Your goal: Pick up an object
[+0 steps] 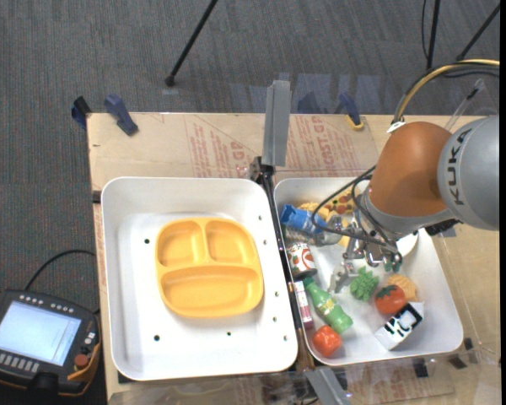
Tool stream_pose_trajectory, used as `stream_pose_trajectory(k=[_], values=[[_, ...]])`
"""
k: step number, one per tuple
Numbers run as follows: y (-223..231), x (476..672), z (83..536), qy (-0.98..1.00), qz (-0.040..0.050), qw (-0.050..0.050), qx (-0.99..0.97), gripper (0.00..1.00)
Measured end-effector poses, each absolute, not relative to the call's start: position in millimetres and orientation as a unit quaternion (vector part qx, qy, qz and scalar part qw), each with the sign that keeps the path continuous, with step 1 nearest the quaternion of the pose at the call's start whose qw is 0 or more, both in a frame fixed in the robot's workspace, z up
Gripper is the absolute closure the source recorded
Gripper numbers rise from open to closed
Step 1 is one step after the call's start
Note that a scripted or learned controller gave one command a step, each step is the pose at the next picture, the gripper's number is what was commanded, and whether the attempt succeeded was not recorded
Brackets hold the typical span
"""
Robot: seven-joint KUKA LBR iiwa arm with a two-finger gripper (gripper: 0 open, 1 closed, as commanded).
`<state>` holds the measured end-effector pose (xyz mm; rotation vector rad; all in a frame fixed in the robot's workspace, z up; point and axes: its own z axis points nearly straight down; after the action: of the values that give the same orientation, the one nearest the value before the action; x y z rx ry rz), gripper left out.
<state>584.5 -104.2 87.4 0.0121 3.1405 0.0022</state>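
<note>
Two bins side by side in the camera view: left bin (118,226) has a yellow tray (209,266), right bin (443,310) has all the clutter

Arm (455,184) comes in from the right, and the gripper (367,267) hangs over the middle of the right bin. Can't tell if it's open or closed, as the wrist and cables blur into the items under it. Nothing is visibly held, so I'm treating it as empty-handed

Nearest candidate is the green toy (364,286). It sits just below the gripper in the picture, towards the bin's near wall, close to touching or touching, and I can't resolve which. It's lumpy and compact with no clear long axis, so wrist yaw shouldn't matter much there

Neighbours crowd it. The tomato (390,299) is just beside it on the right, and the carton (401,323) is a bit further towards the near right corner

The second option is the bottle (329,308), down and left of the gripper, lying flat. Its long axis runs diagonally from upper left to lower right, so the jaws would need to close across that line

Further out, a red item (326,340) sits by the near wall, a can (301,260) is against the left wall, and a blue pack (299,219) is up at the far left

My read is that the grasp hasn't happened yet. The shortest move is straight down onto the green toy, and the risk is clipping the tomato on the way
</note>
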Motion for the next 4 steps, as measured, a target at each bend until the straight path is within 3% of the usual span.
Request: stream_pose_trajectory(k=[1, 2, 3, 4], values=[[-194, 642.9, 88, 1.000, 0.0002, 0.002, -0.017, 0.00], [-84, 588.4, 88, 0.997, 0.0023, 0.000, -0.073, 0.00], [-116, 549.6, 87, 0.989, 0.0011, 0.000, -0.146, 0.00], [-213, 553.0, 88, 0.992, -0.0001, 0.001, -0.127, 0.00]])
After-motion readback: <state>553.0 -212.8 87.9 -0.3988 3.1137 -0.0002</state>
